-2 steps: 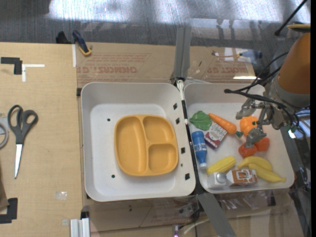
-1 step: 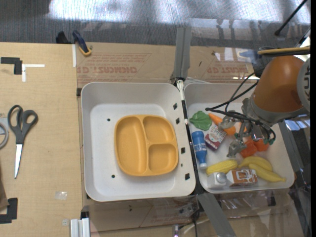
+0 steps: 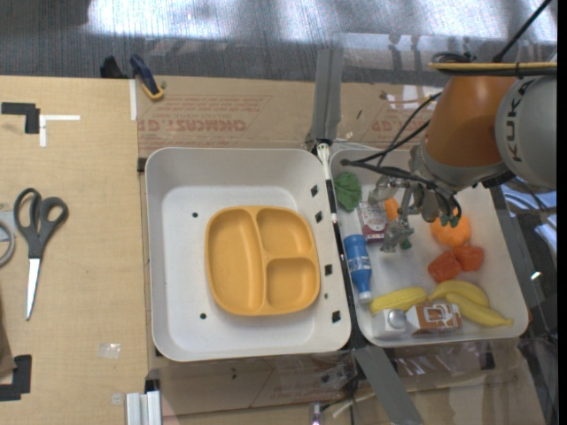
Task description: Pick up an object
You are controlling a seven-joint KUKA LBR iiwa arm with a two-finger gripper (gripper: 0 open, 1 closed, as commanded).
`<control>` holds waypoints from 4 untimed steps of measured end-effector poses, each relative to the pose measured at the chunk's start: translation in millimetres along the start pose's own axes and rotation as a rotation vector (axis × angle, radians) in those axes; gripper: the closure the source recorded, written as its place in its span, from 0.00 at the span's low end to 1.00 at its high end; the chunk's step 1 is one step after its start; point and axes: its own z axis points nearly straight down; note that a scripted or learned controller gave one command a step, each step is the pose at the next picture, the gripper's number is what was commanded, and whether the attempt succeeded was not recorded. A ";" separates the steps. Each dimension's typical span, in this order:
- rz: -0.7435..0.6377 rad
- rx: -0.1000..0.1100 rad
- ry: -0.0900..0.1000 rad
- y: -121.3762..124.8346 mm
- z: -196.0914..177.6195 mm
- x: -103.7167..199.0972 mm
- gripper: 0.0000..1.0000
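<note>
Crowding pincer (image 3: 400, 234): bottle (image 3: 357, 265), oranges (image 3: 451, 230)

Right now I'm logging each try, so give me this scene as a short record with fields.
left bin: holds a yellow divided plate
right bin: blue bottle, bananas, small carton, orange fruit, red pieces, green item
arm: reaches in from the right, over the right bin
claw: low over the right bin, beside the blue bottle
grasp: cannot tell
bench, left side: scissors
</note>
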 end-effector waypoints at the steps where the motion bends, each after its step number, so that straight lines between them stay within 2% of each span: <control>1: -0.096 0.005 0.003 -71.3 -1.4 67.1 0.00; 2: -0.108 0.005 -0.001 -61.0 -1.4 88.9 0.00; 3: -0.254 0.001 0.000 -53.0 0.3 -13.9 0.00; 4: -0.335 -0.003 0.012 -120.0 4.5 26.6 0.00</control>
